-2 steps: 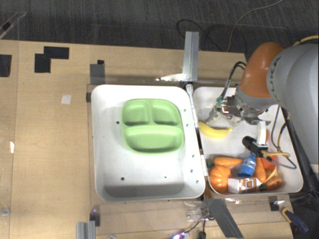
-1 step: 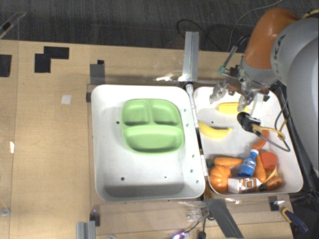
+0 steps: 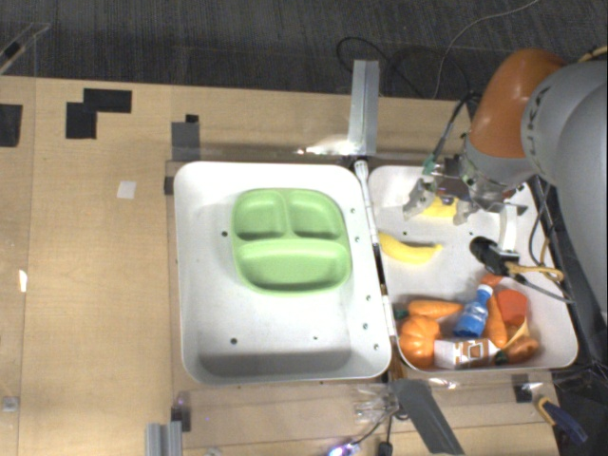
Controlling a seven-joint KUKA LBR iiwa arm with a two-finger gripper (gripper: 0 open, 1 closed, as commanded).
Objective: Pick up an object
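In the right bin, your gripper hangs low over a yellow object at the far end, poised to grab it though whether it is spread or closed I cannot tell, while a banana lies just beside.

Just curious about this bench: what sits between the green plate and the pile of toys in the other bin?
In the camera view, between the green plate and the toy pile run the bins' adjoining walls, with bare white floor either side.
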